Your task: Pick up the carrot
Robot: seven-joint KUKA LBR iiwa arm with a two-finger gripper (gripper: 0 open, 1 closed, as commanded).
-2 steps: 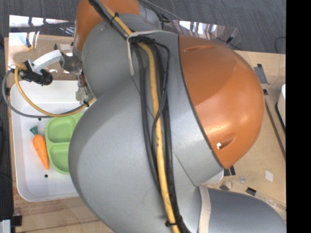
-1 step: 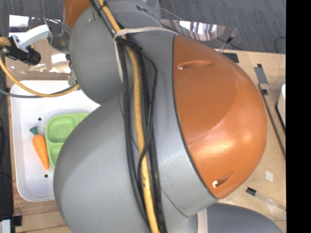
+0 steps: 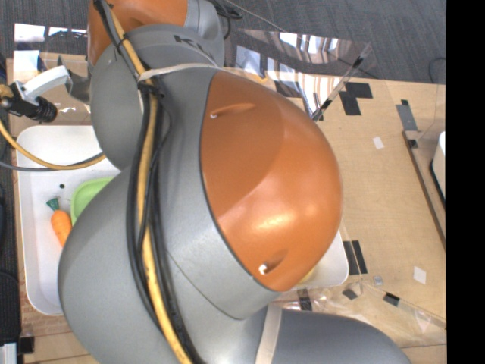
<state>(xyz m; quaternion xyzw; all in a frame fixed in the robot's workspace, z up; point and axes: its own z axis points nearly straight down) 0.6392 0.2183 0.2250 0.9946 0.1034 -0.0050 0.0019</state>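
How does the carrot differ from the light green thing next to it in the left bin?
The carrot is orange with a dark green top; the light green thing is pale green all over. The carrot shows whole, narrow and elongated; the light green thing looks broader and rounder, and the arm hides part of it. The carrot lies nearer the bin's left wall; the green thing lies right of it. Both rest in the same white bin.
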